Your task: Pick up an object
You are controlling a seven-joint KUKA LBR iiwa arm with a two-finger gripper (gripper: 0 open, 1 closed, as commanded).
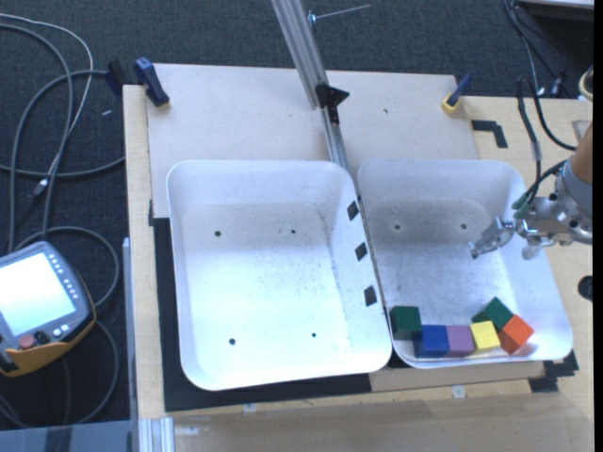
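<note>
Blocks (460, 335) line the right bin's (426, 182) six-o'clock wall; gripper (492, 239) at three o'clock, finger spread unclear, holding nothing.

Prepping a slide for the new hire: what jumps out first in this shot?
A row of coloured blocks along the near edge of the right bin: dark green block, blue, purple, yellow, orange, with another green block just behind. The gripper reaches in from the right, above the bin's middle, apart from the blocks.
</note>
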